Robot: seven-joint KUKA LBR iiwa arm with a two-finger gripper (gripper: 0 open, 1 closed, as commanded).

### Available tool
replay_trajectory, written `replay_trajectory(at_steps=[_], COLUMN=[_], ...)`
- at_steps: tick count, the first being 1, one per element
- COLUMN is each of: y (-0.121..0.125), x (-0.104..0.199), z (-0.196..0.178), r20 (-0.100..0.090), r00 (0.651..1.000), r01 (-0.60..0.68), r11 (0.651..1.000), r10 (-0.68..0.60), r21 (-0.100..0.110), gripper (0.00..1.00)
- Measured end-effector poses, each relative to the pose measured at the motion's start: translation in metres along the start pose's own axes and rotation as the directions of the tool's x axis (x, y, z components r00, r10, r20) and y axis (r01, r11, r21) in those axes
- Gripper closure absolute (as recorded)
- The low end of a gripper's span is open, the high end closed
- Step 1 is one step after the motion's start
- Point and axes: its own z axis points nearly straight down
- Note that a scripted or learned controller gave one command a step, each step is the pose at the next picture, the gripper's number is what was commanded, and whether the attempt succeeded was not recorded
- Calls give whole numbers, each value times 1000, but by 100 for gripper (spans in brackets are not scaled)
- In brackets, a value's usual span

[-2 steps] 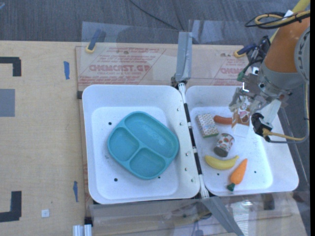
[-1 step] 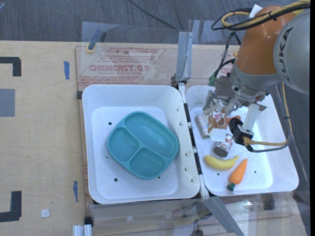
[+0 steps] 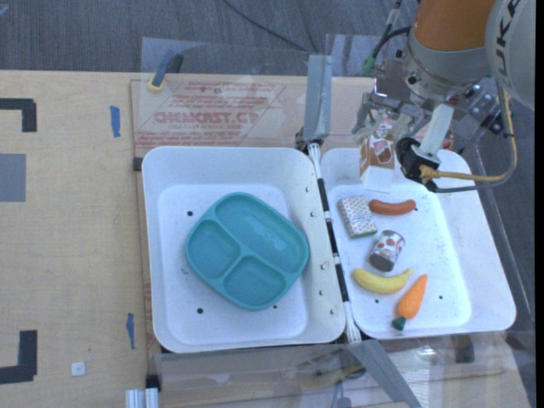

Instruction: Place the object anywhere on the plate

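Note:
A teal divided plate point(image 3: 247, 249) lies in the left bin point(image 3: 170, 185). My gripper point(image 3: 387, 131) hangs over the back left corner of the right bin point(image 3: 476, 253), shut on the top of a small brown and white carton point(image 3: 377, 156). The carton stands upright beneath the fingers, its lower edge near the bin's back rim. Whether it rests on the bin floor or hangs just above it, I cannot tell. The plate sits well to the left of and nearer than the gripper.
The right bin also holds a sausage point(image 3: 393, 206), a patterned packet point(image 3: 358, 215), a small can point(image 3: 387, 251), a banana point(image 3: 381, 280) and a carrot point(image 3: 411, 297). A raised divider point(image 3: 327, 236) separates the bins. Cables point(image 3: 467, 177) trail off the wrist.

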Motion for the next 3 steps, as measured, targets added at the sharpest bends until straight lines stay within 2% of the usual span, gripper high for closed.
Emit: replay_trajectory(at_steps=[1, 2, 3], y=[-59, -96, -95], x=[56, 115, 114], z=[83, 124, 124], r20=[2, 1, 1], r00=[969, 976, 976], r01=[-248, -216, -218], r11=[969, 976, 976], r10=[248, 216, 218], r21=[7, 5, 4], gripper=[100, 100, 0])
